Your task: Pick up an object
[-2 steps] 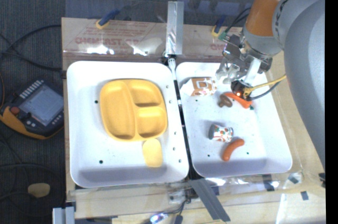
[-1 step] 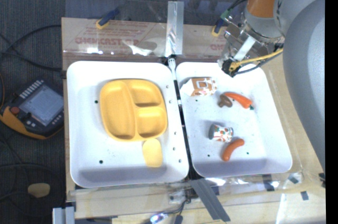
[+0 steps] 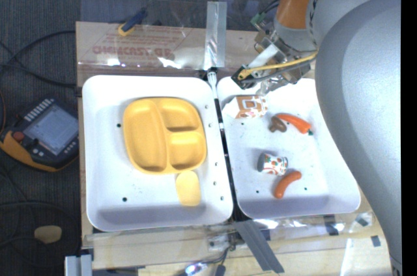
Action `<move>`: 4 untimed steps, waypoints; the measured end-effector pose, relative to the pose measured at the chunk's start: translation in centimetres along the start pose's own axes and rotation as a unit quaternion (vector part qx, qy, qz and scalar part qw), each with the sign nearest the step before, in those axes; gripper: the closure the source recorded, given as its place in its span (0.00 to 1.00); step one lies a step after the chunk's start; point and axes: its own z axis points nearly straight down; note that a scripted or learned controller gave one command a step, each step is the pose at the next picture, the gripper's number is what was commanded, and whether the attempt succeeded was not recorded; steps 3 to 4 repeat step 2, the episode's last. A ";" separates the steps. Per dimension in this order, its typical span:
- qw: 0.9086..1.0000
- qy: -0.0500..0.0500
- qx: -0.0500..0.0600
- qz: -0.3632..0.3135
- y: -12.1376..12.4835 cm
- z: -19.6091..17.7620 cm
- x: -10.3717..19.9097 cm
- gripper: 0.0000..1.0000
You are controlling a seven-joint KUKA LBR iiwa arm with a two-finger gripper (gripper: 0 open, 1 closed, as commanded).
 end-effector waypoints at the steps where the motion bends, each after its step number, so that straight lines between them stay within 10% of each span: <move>1: 0.997 0.000 -0.003 -0.077 -0.9 -7.6 -1.1 1.00; 2: 0.984 0.001 -0.001 -0.180 -2.5 2.8 -0.3 1.00; 4: 0.984 0.001 -0.001 -0.180 -2.5 2.8 -0.3 1.00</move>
